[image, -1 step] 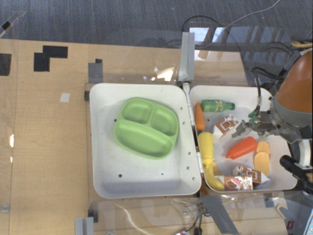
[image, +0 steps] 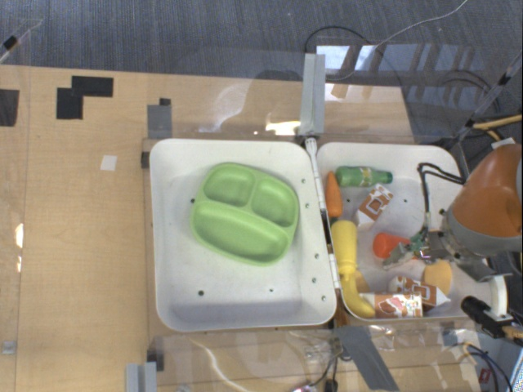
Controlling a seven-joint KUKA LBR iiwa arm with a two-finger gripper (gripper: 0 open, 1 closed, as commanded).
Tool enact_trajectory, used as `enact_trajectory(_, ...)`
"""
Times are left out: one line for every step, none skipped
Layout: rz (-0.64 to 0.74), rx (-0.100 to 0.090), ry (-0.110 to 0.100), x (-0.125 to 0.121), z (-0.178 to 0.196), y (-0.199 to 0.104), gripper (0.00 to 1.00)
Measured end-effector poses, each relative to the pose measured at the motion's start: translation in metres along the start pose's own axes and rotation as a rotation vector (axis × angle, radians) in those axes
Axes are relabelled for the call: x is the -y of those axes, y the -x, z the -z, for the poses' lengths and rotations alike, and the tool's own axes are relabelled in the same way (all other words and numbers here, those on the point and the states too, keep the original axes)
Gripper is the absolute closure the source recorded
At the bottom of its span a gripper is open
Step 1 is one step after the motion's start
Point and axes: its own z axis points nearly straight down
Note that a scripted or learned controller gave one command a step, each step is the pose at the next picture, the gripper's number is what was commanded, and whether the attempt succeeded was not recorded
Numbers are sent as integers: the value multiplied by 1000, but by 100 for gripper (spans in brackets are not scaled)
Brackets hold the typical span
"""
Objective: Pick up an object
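Arm (image: pixel 490 207) comes in from the right, orange band topmost and nearest the lens, hiding most of what's beneath it. Gripper (image: pixel 413 251) sits low in the right bin (image: pixel 409 153), over the clutter; can't tell from here whether it's wide, narrow, or has anything, since the tip is lost in cables and toys. Red-orange piece (image: pixel 387 243) lies just to the camera-left of the tip, looks like the likeliest pick target. Brown-and-white cartons (image: pixel 406 303) just nearer the front rim, pale round item (image: pixel 439 275) beside the wrist. Yellow bottle (image: pixel 346 251) and banana (image: pixel 353 294) further left against the dividing wall, probably shoved there. Beyond the tip: small carton (image: pixel 375 204), carrot (image: pixel 333 196), green bottle (image: pixel 364 175). Far left, green divided plate (image: pixel 245 212) in the left bin (image: pixel 176 300), likely the drop side.
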Motion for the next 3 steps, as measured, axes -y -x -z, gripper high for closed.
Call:
enact_trajectory(-78,0,3,-78,-1,-7,0)
enact_trajectory(-106,1,-3,-135,-3,3,0)
enact_trajectory(-48,-22,-53,-170,-6,22,0)
